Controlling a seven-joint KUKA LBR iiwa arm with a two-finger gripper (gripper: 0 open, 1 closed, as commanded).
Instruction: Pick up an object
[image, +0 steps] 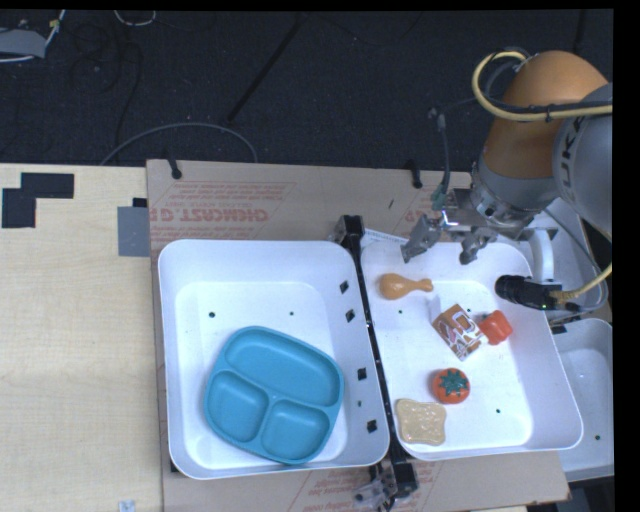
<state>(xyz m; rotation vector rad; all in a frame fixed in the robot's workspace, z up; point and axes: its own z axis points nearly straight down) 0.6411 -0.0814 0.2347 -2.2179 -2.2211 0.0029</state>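
My pincer (445, 240) hangs with its two fingers spread apart and nothing between them, over the far rim of the right bin (560, 400). Just below it lies one tan chicken drumstick (403, 287). Farther in I count one small printed carton (458, 330) touching one orange piece (495, 326), one tomato (450, 385) and one slice of toast (421, 421). My grey arm (560, 120) comes in from the right, its orange band bent down toward the wrist. The left bin (190, 270) holds one blue divided plate (273, 394). Both bins sit on cardboard (260, 200) with red lettering reversed, unreadable to me.
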